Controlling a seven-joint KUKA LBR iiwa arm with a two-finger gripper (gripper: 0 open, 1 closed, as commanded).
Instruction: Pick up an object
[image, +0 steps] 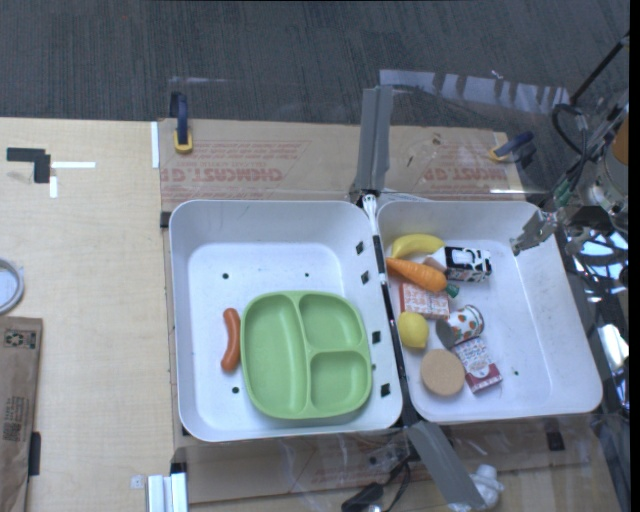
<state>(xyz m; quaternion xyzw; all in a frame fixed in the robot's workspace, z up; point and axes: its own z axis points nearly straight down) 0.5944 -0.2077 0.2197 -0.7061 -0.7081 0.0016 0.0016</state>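
The right bin (545, 330) holds a yellow banana (416, 244), an orange carrot (416, 273), a black-and-white carton (467, 263), a red-and-white packet (424, 301), a yellow lemon (413, 329), a small can (465, 322), a tan round disc (442, 373) and a red box (478, 362). They lie crowded along the bin's left half. My gripper (535, 233) hangs at the bin's upper right rim, apart from all of them, with nothing seen in it.
The left bin (200, 300) holds a green divided plate (303, 352) and an orange sausage (231, 339) to its left. The arm and its cables (590, 170) crowd the right edge. A blue clamp (180, 135) sits on the cardboard behind the bins.
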